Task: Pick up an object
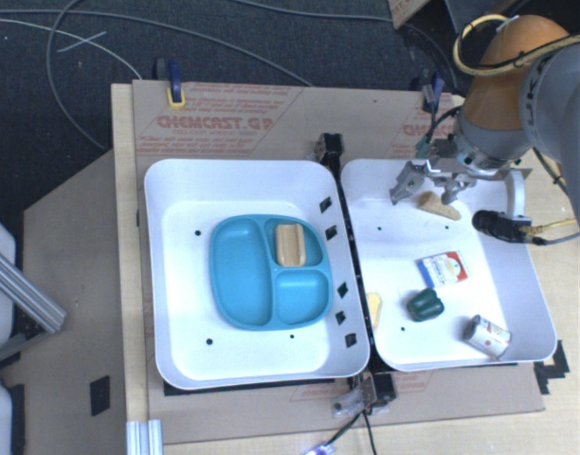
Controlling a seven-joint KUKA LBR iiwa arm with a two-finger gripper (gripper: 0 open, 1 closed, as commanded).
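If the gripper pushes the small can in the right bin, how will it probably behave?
The can lies on its side near the right bin's lower corner, so a sideways push would probably roll it. It looks stiff and smooth, so fingers might slip on it. It seems light for its size.

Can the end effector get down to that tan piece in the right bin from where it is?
Probably yes. The end effector hangs just above the tan piece at the right bin's far end, and nothing lies between them or crowds it there.
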